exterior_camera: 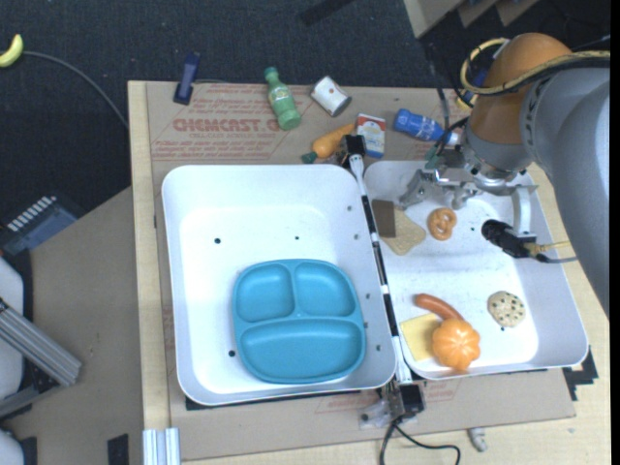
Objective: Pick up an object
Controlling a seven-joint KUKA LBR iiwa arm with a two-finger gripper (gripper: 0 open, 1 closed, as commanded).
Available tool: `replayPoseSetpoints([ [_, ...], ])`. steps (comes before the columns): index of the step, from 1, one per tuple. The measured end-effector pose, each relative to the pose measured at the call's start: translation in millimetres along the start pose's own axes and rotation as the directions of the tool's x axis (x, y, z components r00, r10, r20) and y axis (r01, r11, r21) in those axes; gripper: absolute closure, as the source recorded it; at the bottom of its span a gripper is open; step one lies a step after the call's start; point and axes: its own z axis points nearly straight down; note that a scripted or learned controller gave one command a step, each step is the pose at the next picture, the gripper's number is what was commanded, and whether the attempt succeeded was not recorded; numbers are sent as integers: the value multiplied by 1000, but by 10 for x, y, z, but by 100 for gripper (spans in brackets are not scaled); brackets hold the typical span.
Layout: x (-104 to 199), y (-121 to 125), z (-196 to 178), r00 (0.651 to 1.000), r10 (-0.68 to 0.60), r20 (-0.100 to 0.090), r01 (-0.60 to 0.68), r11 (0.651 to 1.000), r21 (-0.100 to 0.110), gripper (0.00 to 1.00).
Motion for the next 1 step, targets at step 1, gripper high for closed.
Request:
replayPoseSetpoints([
  [1,-93,-124,-300,1000,1,0,-1,1000,2,0],
])
